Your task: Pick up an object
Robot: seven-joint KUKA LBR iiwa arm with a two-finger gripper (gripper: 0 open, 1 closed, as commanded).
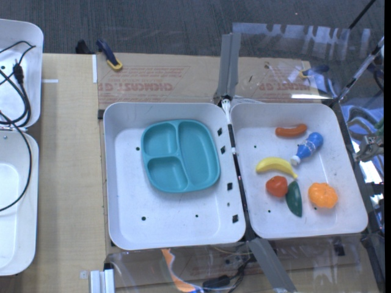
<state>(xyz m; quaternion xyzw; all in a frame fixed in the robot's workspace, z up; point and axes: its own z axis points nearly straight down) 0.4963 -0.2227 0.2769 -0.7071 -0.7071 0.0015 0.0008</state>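
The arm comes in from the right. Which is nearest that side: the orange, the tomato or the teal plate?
1. Orange, far right in the right bin.
2. Tomato, middle of that bin.
3. Teal plate, in the left bin.

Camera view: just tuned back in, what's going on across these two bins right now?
Nothing is being handled at this moment. The left bin holds a teal divided plate. The right bin holds the pick candidates, all lying loose: a sausage, a blue and white bottle, a banana, a tomato touching a dark green vegetable, and an orange. No pick has started yet.
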